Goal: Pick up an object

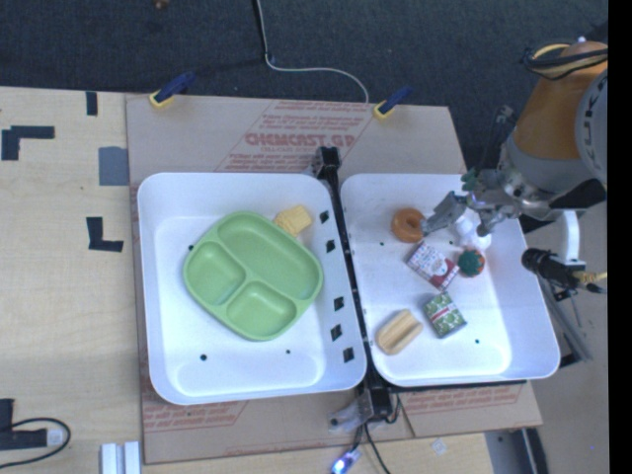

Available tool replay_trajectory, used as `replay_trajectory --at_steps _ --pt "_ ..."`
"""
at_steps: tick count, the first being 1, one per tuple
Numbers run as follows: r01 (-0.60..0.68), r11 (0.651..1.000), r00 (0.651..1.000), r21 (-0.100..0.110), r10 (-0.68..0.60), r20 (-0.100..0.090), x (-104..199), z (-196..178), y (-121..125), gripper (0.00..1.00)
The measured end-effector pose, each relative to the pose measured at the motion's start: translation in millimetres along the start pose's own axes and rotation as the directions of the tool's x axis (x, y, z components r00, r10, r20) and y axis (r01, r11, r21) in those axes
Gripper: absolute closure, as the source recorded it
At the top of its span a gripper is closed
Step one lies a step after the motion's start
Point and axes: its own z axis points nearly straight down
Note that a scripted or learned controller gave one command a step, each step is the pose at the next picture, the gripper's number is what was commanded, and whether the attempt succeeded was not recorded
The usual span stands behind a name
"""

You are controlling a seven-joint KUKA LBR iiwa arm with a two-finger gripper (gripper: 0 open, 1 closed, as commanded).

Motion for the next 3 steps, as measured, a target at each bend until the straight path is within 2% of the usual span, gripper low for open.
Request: replay_trajectory --at_steps 1,2,3 --pt "-0.004 1.0 1.0 0.005 0.004 0.0 -29.6 117.8 -36.6 0.0" --pt "0.005 1.0 1.0 -0.003 -0.005 0.001 26.9 111.1 -1.1 0.0" --pt "0.004 1.0 1.0 -0.007 -0.004 0.001 42.8 111.0 73.9 0.0"
